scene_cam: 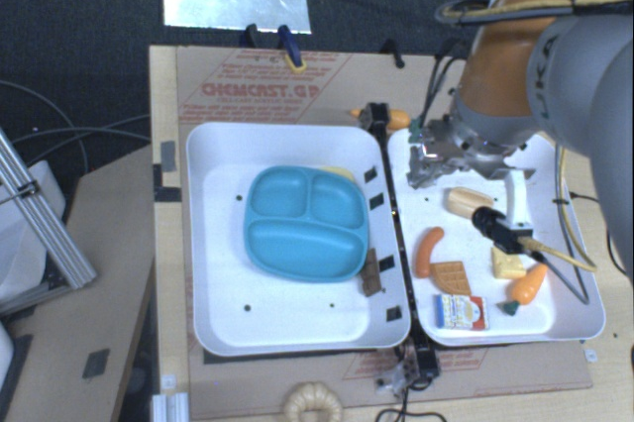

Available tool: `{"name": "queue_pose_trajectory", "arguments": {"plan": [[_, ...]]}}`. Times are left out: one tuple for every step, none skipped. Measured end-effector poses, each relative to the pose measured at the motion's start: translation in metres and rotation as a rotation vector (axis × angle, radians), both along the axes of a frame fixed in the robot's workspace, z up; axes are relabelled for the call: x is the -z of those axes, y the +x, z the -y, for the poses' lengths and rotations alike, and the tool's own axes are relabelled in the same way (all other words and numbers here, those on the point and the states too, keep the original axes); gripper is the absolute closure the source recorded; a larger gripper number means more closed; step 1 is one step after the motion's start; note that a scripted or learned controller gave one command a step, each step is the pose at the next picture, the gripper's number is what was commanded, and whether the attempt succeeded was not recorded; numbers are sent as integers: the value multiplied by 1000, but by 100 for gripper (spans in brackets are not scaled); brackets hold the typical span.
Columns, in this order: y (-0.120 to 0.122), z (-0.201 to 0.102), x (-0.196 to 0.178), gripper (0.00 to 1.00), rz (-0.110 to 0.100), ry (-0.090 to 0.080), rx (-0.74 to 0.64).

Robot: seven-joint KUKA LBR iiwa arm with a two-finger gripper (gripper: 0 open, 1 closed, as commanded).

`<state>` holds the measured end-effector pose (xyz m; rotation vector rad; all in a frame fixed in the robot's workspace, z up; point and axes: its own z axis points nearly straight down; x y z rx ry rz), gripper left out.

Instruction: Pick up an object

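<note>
Bins (213, 242): white plastic, smooth, matt.
Tray (305, 222): blue plastic, slight sheen.
Bench board (263, 78): printed brown cardboard.

2 white bins (213, 212), 1 blue tray (305, 222) (3 compartments), 1 carrot (527, 284)

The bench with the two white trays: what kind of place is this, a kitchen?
More likely a robotics lab. A grey robot arm reaches over two white bins on a bench; toy food such as a carrot lies in one, a blue divided plate in the other.
</note>
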<state>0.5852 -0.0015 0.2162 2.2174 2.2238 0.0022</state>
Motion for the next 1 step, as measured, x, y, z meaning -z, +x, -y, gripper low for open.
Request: {"name": "queue_pose_trajectory", "arguments": {"plan": [[-2, -5, 2, 100, -1, -1, -3]]}}
